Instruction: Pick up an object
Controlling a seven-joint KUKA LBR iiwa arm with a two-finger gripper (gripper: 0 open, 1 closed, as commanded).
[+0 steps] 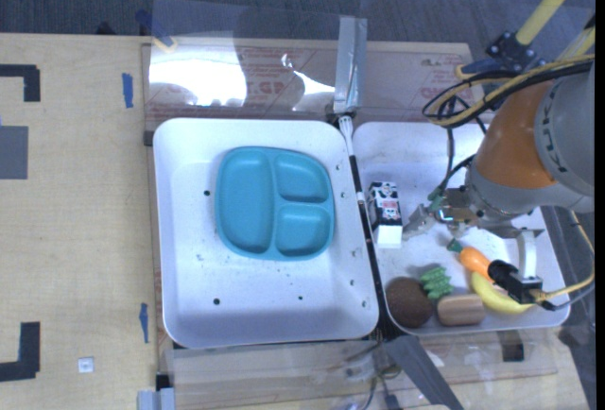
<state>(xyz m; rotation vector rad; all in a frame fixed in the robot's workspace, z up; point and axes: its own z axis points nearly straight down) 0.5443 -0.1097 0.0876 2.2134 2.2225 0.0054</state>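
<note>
Pale wood bench (66, 238) w/ black tape marks, grey carpet beyond. Two white bins: left bin (189, 304) holding teal divided tray (274, 202); right bin (406, 139) holding small objs. Arm w/ orange band (515, 148) over right bin, gripper (430, 213) low beside black-white box (385, 202); pincer state: cannot tell. Along near edge of right bin: brown kiwi (408, 300), green piece (437, 281), tan block (460, 310), carrot (473, 259), yellow banana (501, 297).
</note>
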